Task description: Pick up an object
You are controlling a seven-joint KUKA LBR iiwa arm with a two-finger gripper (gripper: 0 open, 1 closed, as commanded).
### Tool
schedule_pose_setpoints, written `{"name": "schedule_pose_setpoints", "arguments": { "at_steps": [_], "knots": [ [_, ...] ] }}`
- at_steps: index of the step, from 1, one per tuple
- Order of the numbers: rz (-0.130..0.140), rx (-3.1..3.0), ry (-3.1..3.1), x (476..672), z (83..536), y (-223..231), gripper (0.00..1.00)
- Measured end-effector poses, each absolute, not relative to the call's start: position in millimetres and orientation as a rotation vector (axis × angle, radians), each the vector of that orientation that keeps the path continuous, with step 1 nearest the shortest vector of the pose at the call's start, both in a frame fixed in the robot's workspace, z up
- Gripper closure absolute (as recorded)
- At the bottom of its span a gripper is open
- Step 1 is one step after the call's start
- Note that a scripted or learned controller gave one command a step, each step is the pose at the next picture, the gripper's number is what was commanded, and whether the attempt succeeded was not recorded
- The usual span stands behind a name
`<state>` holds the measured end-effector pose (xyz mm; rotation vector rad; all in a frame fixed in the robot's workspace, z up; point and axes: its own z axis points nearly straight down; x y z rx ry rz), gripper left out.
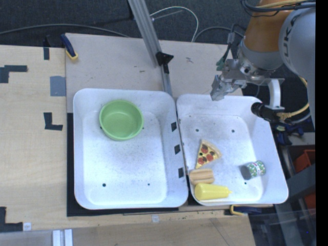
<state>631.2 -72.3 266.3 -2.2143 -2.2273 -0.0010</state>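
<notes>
Evidently, nothing had yet been picked up. Four things were seen in the right bin (266, 137): a pizza slice (207, 154), a bun (201, 176), a yellow bottle (211, 191) and a small can (253, 169). The can, lying apart from the rest, would probably be best approached straight from above. The gripper (221, 92) was held above that bin's far rim, with the arm (271, 29) bent in from the right; whether it was released or clenched could not be told.

Two bins side by side.
We see bowl (121, 119) in left bin (87, 183); pizza slice (207, 154), hot dog (201, 176), bottle (211, 191), can (253, 169) near in right bin (266, 137).
</notes>
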Motion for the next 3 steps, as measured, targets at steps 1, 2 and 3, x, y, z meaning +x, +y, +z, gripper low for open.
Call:
{"name": "schedule_pose_setpoints", "arguments": {
  "at_steps": [1, 2, 3],
  "knots": [
    [0.001, -2.213, -2.227, 638.2, 260, -24, 1.0],
    [0.003, -2.213, -2.226, 632.6, 242, 26, 1.0],
    [0.003, -2.211, -2.227, 628.4, 229, 87, 1.0]
  ]
}}
